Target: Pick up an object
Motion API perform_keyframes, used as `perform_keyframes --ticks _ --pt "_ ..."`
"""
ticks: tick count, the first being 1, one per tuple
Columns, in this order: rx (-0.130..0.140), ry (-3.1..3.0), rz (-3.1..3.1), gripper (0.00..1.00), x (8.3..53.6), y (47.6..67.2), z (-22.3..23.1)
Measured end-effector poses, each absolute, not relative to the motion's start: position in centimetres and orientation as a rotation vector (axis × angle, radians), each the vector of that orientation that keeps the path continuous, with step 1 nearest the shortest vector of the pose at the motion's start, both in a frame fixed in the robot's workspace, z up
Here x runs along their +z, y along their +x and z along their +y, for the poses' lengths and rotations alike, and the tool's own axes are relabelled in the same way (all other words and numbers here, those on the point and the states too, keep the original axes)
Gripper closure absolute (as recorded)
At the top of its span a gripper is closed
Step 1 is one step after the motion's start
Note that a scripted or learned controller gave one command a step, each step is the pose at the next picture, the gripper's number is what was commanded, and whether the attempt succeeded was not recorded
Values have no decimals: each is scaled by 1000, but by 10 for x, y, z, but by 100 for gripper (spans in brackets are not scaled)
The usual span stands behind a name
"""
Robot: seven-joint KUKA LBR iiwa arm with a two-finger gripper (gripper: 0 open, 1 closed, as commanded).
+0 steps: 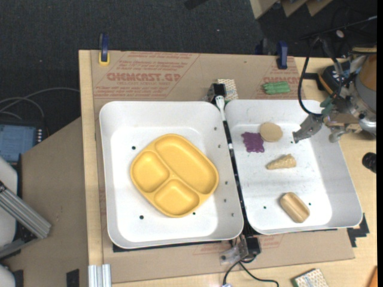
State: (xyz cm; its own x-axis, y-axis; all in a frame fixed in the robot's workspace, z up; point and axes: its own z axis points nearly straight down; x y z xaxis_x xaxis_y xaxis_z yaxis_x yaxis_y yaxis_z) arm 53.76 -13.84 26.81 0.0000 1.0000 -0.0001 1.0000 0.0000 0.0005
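The pincer (297,136), whether open I cannot tell, hangs near a smooth round bun (271,131) and a purple knobbly cluster (252,142).

Glossy yellow plastic plate (173,174) in smooth white plastic bin (114,160).

The divided plate (173,174) lies in the left bin (114,160); four small items lie in the right bin (335,178).

Bright, even overhead light; sharp focus
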Motion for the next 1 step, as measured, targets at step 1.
perform_keyframes --ticks 1 --pt "-6 2223 2230 0 110 575 -123"
